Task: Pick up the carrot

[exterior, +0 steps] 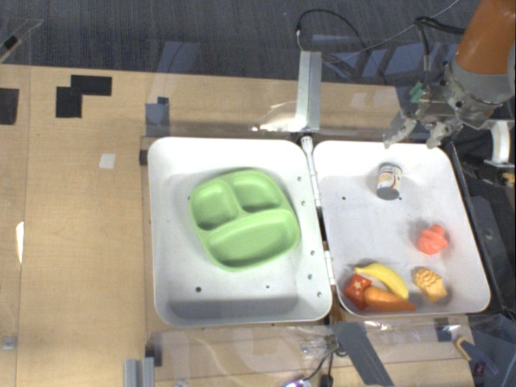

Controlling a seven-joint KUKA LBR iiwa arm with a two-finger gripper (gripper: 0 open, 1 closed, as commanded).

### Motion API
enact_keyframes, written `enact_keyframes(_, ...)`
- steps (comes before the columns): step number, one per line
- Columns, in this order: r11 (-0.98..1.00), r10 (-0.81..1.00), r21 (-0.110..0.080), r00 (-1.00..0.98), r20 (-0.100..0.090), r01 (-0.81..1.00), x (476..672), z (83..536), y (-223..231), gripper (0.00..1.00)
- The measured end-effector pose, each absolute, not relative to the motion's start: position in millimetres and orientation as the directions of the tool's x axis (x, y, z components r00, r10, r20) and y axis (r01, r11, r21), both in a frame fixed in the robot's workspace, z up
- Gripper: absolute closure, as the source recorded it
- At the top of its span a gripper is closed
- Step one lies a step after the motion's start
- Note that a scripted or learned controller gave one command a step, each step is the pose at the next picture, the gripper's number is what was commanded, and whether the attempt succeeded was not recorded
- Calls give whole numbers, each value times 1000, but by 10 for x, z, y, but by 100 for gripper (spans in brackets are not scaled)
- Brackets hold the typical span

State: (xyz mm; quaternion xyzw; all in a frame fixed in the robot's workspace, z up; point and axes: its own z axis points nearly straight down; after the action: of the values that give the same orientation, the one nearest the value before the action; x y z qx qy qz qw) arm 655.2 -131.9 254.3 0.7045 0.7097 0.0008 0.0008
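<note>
The orange carrot (387, 300) lies at the near edge of the right bin (355, 216), just under a yellow banana (384, 277) and beside a red pepper piece (355, 288). My gripper (416, 133) hangs over the far rim of the right bin, well away from the carrot. Its two light fingers (397, 132) stand apart and nothing is between them.
A small can (389, 181) stands in the far part of the right bin. A red-orange fruit (433, 239) and a tan bumpy item (429, 282) lie on its right side. The left bin (173, 285) holds a green divided plate (242, 218). A metal post (310, 87) rises behind the bins.
</note>
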Motion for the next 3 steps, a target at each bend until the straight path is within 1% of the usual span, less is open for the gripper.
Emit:
enact_keyframes(1,-46,999,6,46,-2,999,6323,4167,-1663,0)
enact_keyframes(2,-640,769,1,640,-1,769,5876,4335,-1924,0)
enact_keyframes(3,-760,649,1,760,0,649,6304,4335,-1600,0)
